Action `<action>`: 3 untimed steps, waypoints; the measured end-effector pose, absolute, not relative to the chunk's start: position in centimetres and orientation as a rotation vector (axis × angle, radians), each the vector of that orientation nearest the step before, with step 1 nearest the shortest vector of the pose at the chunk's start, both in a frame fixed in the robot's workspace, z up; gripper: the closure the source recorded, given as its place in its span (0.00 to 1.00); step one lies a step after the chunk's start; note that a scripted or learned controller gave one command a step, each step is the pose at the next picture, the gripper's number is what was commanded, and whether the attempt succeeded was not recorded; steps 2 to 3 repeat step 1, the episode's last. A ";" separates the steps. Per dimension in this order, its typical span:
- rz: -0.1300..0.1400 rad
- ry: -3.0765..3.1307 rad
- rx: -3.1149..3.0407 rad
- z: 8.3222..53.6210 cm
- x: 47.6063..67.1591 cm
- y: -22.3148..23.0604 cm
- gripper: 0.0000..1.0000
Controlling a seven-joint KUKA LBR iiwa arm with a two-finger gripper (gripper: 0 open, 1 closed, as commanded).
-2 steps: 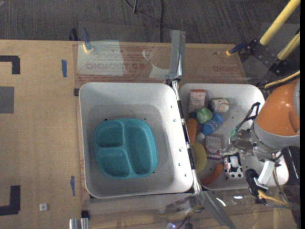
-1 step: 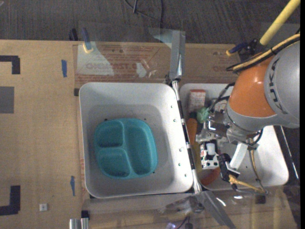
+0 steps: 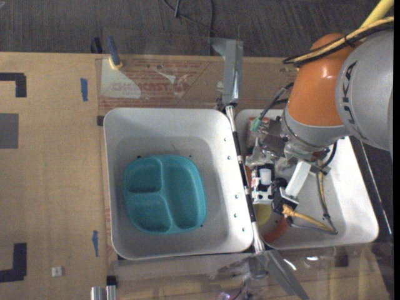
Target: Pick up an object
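A teal divided plate (image 3: 164,194) lies flat on the floor of the left bin (image 3: 125,130). My gripper (image 3: 263,189) hangs low over the left side of the right bin (image 3: 359,220), close to the wall between the two bins. Just below it in the view lie an olive-yellow thing (image 3: 262,215) and a curved red-brown thing (image 3: 279,232), both partly hidden by the gripper. The big grey arm with its orange band (image 3: 315,86) covers much of the right bin.
A metal divider rail (image 3: 240,167) runs between the bins. A clear plastic sheet (image 3: 156,80) lies on the wooden bench behind the left bin. Blue tape marks sit on the bench at the left.
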State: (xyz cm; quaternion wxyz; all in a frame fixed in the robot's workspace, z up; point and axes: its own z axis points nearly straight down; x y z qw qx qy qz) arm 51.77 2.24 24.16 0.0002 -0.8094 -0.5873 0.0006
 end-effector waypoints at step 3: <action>0.001 -1.993 -2.429 26.5 49.4 -8.7 1.00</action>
